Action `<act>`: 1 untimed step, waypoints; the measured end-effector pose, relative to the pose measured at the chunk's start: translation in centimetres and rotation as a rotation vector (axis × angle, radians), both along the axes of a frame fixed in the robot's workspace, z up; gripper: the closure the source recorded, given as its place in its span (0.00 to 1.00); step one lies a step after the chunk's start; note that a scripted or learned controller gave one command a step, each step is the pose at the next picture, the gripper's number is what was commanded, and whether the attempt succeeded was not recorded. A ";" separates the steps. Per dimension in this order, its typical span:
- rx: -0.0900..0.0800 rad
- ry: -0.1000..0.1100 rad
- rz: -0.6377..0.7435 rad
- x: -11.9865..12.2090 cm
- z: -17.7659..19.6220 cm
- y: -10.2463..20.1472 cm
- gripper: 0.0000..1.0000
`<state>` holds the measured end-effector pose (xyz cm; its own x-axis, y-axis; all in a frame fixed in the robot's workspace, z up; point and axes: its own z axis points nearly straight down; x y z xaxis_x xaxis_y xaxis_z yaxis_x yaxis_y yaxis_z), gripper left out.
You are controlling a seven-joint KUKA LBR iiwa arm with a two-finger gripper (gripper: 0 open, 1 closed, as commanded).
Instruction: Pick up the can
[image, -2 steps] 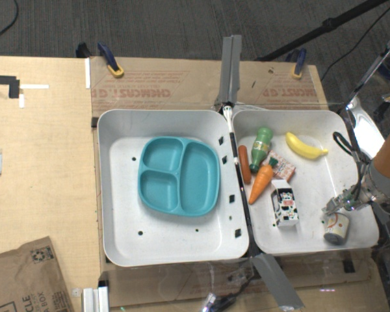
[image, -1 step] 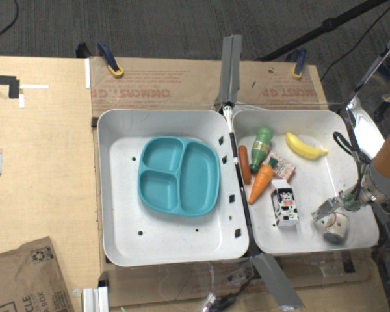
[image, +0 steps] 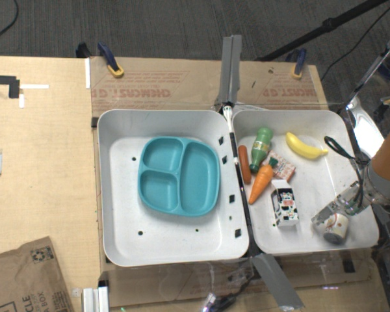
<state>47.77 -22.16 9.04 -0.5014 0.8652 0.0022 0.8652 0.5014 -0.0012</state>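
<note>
Presently catalogued, with the right bin (image: 312, 119) as landmark. Inside it, near the front right corner: can (image: 336, 227), pale with a dark marking, lying tipped, resting on the bin floor. Directly at the can's upper left side and touching or nearly touching it: gripper (image: 330, 211), metallic, entering from the bin's right edge on the grey arm (image: 380, 174); grip state cannot be told, and no clear sight of the can between its parts. Toward the bin's back right: yellow banana (image: 305, 147), with a black cable loop (image: 339, 148) just beside it. Near the bin's back left: green bottle (image: 260, 149), upright-slanted, beside an orange-red sausage-shaped item (image: 245, 163) along the left wall. Left of centre: carrot (image: 262, 182), tilted, next to a small reddish packet (image: 285, 168). Centre front: white carton (image: 285, 205) with a dark printed figure, well apart from the can. Left of the right bin, adjoining it: left bin (image: 114, 194), white, holding a teal divided plate (image: 179, 175) with three compartments. Beneath both bins: cardboard-covered surface (image: 162, 86), clamps at its back edge.
</note>
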 end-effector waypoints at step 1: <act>0.001 0.000 0.196 0.0 -0.1 0.0 0.00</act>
<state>47.75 -22.14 8.98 -0.6605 0.7508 0.0035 0.7508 0.6605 -0.0009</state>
